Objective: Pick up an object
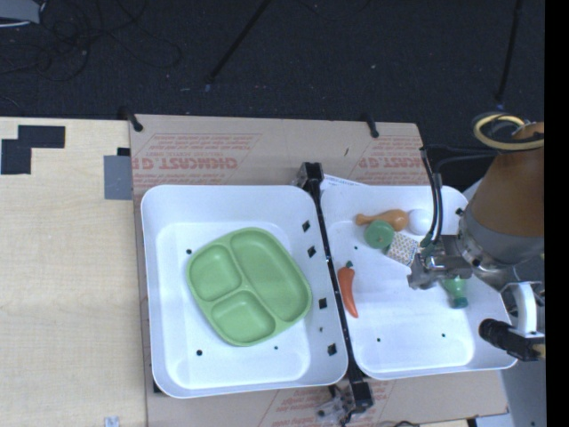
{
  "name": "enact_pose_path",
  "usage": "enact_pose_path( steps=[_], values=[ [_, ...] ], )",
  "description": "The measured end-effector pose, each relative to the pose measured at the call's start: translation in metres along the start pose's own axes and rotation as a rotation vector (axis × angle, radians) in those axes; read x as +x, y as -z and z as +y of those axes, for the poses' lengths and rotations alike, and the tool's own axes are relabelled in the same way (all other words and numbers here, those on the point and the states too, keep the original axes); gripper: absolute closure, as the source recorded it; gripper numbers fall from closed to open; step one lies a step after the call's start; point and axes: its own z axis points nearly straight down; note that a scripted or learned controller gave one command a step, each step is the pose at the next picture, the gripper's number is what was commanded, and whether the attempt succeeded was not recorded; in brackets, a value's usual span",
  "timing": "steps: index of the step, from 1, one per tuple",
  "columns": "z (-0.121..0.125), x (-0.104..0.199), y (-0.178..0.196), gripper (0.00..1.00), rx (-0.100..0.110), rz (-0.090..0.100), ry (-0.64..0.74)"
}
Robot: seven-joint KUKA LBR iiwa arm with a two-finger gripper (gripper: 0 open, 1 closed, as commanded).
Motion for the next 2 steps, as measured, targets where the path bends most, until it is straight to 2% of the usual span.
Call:
enact_pose_path(
  steps=[1, 2],
  values=[
    [0.005, 0.000, 0.043, 1.00, 0.001, 0.000, 0.000],
    [0.005, -0.001, 0.063, 1.00, 0.003, 0.000, 0.000]
  ],
)
